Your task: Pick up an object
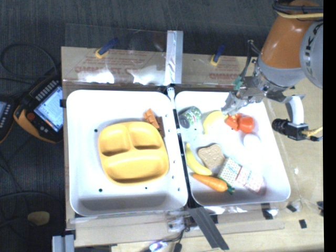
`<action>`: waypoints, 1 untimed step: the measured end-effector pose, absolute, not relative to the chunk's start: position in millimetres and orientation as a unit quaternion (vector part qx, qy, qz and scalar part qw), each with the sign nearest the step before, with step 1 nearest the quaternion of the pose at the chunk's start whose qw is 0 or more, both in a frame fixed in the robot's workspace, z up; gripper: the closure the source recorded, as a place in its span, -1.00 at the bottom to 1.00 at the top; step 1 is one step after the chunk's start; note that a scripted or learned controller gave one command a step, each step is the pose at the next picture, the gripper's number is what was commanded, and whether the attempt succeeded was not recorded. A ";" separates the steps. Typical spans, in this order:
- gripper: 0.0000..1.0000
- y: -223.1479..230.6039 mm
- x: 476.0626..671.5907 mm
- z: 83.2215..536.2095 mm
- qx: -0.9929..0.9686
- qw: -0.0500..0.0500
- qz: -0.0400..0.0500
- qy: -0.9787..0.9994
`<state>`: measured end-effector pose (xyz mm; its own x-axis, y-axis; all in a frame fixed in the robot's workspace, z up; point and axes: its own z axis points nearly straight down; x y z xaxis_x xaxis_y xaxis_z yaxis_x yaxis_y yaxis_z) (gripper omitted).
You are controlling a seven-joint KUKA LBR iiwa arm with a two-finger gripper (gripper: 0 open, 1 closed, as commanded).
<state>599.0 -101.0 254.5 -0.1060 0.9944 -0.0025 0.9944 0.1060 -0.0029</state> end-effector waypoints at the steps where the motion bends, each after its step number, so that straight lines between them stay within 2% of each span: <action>1: 1.00 -77.7 593.3 253.8 -0.735 0.001 0.001 -0.678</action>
